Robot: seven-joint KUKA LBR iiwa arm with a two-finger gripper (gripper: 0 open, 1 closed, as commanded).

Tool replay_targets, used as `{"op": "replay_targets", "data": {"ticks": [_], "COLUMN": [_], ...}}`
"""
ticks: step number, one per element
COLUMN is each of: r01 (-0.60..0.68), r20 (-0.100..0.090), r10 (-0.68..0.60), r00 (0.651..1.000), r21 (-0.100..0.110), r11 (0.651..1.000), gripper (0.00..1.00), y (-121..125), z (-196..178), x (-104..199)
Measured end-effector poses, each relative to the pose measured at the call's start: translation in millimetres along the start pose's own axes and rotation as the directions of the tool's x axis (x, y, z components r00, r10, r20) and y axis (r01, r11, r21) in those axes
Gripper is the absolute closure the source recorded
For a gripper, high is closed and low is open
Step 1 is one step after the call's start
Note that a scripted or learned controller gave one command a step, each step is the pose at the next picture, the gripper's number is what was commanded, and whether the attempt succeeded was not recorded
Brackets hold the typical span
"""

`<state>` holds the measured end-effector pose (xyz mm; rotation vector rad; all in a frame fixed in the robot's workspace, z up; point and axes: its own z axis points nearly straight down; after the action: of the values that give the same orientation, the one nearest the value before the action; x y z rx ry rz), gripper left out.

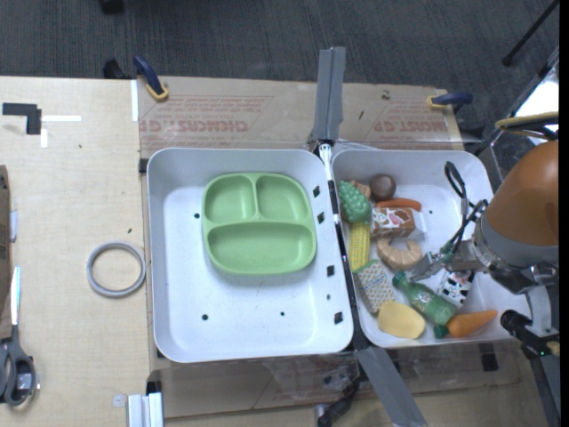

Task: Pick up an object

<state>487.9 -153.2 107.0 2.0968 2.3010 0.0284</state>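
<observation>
L bin (169, 265) holds a green divided plate (260, 222); R bin (418, 158) packed w/ toy food incl. corn (359, 245), green bottle (425, 299), carrot (472, 322), w/ gripper (442, 261) low over the pile near the bottle.

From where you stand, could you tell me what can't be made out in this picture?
- Gripper: too small and blurred among the toys in the camera view to tell its state or whether it holds anything.
- Black-and-white toy: partly hidden under the arm, too small to identify.
- Scissors: cut off by the left edge.
- Arm: cut off at the right edge.
</observation>
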Motion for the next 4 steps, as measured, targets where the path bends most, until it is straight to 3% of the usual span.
{"op": "replay_targets", "data": {"ticks": [1,2,3,4], "r01": [-0.069,-0.071,-0.072,0.327], "r20": [-0.006,-0.007,-0.006,-0.018], "r10": [0.069,0.072,0.072,-0.327], "r00": [0.998,0.997,0.997,0.945], "r21": [0.034,0.034,0.035,0.028], "r11": [0.997,0.997,0.997,0.945], "gripper": [0.0,1.0,0.0,0.0], "y": [38,39,38,41], "z": [16,8,8,-31], "x": [38,38,37,32]}}
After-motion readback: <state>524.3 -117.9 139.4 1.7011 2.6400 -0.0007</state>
